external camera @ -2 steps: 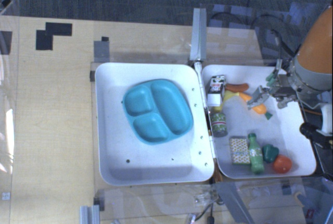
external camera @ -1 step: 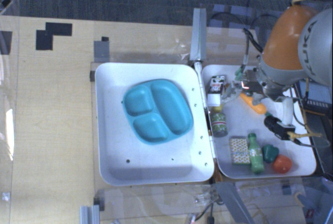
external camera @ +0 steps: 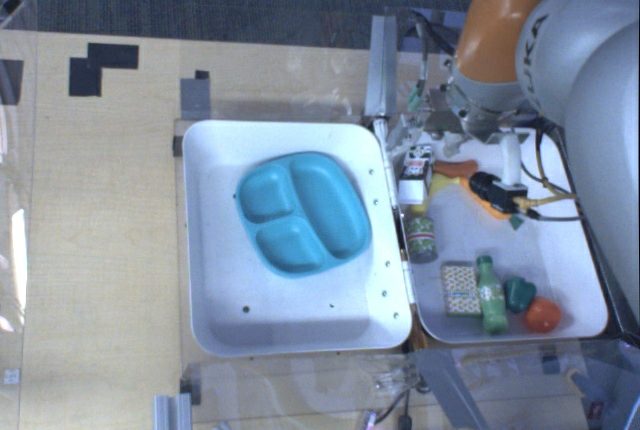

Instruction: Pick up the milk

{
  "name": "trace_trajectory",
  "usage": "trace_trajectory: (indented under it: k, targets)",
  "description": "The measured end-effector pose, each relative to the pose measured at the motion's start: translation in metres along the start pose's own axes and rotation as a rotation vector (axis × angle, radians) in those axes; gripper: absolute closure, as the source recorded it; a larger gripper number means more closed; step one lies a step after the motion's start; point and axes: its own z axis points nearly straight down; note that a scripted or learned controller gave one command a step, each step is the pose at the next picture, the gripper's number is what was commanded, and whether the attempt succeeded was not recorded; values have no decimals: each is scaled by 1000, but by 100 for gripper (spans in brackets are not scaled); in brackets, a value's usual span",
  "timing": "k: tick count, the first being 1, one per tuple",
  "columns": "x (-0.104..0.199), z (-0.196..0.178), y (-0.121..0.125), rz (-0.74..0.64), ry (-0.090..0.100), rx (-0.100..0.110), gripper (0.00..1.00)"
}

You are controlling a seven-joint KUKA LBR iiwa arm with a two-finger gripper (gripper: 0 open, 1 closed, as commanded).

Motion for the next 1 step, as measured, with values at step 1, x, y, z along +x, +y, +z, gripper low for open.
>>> trace_trajectory:
  k: [1]
  targets:
    - [15,-1,15,-26,-1,-3,0]
